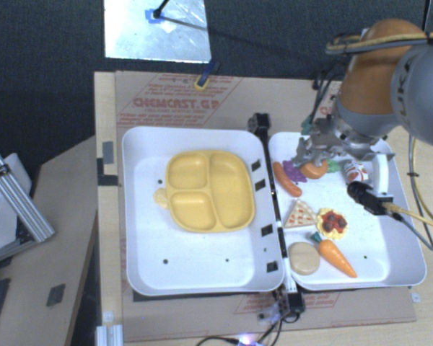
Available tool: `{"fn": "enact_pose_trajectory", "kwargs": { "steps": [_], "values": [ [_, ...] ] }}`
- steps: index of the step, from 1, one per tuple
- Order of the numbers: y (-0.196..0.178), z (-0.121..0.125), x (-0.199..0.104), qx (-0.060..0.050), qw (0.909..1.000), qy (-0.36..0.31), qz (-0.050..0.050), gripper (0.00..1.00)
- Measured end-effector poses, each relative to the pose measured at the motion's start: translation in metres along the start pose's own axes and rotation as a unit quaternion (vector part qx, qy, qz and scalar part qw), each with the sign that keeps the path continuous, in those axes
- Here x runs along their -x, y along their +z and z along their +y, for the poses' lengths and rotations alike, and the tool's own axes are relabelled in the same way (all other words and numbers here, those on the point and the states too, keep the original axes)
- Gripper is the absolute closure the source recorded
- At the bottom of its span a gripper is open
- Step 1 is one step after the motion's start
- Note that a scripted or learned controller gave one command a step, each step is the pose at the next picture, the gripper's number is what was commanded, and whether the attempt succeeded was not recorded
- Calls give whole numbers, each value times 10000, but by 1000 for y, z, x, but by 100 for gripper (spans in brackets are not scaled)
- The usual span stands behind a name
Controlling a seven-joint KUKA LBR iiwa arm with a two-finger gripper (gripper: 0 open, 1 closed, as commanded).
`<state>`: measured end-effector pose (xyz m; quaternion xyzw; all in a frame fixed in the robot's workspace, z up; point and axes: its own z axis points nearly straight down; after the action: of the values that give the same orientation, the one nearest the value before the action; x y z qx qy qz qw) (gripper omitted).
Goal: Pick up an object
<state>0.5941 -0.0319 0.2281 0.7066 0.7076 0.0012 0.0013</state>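
A: What's biggest here?
B: The tabletop (72,193), then two white bins: the left bin (141,265) at centre frame, the right bin (400,265) at lower right. One arm (390,63) comes in from the upper right.
A: And inside them?
B: One yellow three-part plate (206,191) in the left bin. In the right bin: one hot dog (286,179), one pizza slice (300,214), one carrot (337,257), one round tan biscuit (304,257), one purple piece (294,170), and one yellow-and-red piece (333,223).
A: The gripper?
B: The gripper (316,157) sits low at the right bin's upper part, over an orange piece (316,169) beside the purple one. Whether its fingers are apart or closed, I can't tell.
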Motion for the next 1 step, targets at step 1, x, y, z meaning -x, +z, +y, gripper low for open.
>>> {"fn": "enact_pose_trajectory", "kwargs": {
  "steps": [1],
  "values": [
    [-3, -11, -14, -16, 10000, -23, 5, 100]
  ]
}}
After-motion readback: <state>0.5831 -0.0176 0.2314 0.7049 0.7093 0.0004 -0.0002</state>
